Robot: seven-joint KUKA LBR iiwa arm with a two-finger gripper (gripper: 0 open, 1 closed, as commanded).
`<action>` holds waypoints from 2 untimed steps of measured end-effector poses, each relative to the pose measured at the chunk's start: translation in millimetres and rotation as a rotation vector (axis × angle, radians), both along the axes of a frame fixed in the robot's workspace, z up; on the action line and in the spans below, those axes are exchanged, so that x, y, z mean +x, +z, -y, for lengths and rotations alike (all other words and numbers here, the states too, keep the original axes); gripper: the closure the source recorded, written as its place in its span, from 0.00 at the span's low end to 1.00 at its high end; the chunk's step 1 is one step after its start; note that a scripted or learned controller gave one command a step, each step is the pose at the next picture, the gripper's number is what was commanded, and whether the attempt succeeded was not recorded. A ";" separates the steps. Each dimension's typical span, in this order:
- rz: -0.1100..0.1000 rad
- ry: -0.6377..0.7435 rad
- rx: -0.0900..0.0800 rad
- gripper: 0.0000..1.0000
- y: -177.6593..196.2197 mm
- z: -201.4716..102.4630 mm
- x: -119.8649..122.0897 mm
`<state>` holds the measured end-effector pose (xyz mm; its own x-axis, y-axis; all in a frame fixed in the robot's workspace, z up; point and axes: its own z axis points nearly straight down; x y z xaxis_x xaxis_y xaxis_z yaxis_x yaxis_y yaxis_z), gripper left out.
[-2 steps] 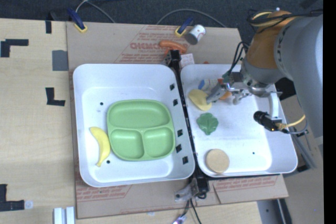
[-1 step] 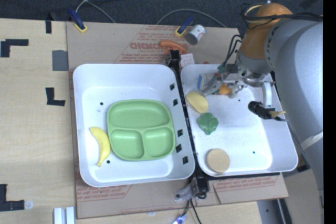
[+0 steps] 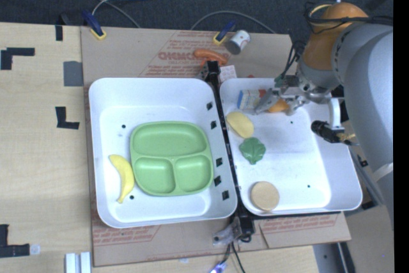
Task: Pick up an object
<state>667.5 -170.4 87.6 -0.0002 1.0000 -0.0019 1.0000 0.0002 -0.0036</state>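
While arm reaches in, bins hold:
left bin (image 3: 102,99): green tray (image 3: 171,158), banana (image 3: 123,177)
right bin (image 3: 332,192): yellow piece (image 3: 240,124), green toy (image 3: 252,151), tan disc (image 3: 264,195)
tool (image 3: 276,102): far edge of right bin, grip state can't tell

Tray (image 3: 171,158) + banana (image 3: 123,177) in L bin (image 3: 102,99); broccoli (image 3: 252,151) in R bin (image 3: 332,195).

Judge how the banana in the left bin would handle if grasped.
The banana looks like smooth moulded plastic, so probably stiff, light and somewhat slippery. Its curve and narrow ends could let it pivot between fingers. It lies between the green tray and the bin wall, leaving little room.
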 end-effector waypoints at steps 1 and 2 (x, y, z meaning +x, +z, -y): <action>-0.003 0.001 -0.003 0.00 -1.9 -37.5 -0.4; -0.015 -0.003 0.000 1.00 4.8 -38.0 -3.1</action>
